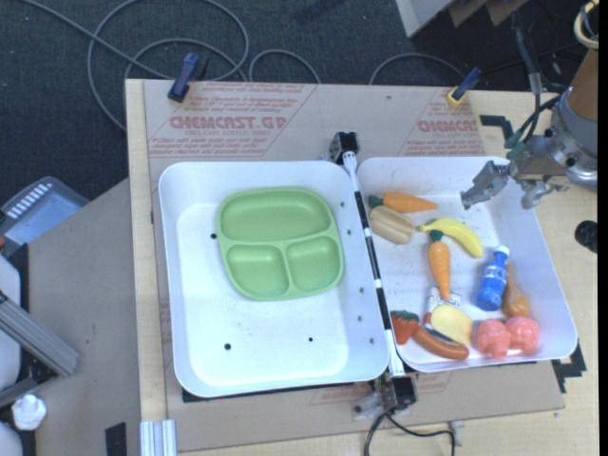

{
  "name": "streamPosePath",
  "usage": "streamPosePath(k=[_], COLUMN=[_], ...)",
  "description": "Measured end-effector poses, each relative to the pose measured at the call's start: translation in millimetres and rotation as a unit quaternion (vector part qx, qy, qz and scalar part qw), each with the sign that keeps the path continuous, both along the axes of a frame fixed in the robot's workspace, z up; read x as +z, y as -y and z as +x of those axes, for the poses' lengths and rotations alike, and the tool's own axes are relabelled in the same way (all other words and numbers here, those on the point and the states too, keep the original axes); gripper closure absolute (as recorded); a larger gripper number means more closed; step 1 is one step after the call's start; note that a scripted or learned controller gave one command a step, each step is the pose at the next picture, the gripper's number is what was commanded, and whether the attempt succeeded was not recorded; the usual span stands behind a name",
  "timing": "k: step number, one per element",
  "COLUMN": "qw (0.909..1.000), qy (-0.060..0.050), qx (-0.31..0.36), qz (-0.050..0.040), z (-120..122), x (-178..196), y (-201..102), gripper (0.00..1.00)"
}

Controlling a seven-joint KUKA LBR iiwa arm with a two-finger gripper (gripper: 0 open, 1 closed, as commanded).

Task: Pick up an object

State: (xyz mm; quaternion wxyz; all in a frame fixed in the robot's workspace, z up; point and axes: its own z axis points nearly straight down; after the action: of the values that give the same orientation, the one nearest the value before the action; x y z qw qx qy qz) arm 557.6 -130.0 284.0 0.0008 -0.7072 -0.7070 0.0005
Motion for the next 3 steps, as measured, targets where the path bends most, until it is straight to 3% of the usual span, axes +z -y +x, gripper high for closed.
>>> streamPosePath(k=[1,2,3], qw=[1.0000,1.0000,1.0000], qy=[0.000,0.000,0.001], qx=[0.000,0.000,-0.001], qz=[-0.0002,-0.0001,-0.0007], z=[12,-2,-1], x=[-115,-200,-190], y=[-8,-30,-30], gripper=[0.00,0.00,1.00])
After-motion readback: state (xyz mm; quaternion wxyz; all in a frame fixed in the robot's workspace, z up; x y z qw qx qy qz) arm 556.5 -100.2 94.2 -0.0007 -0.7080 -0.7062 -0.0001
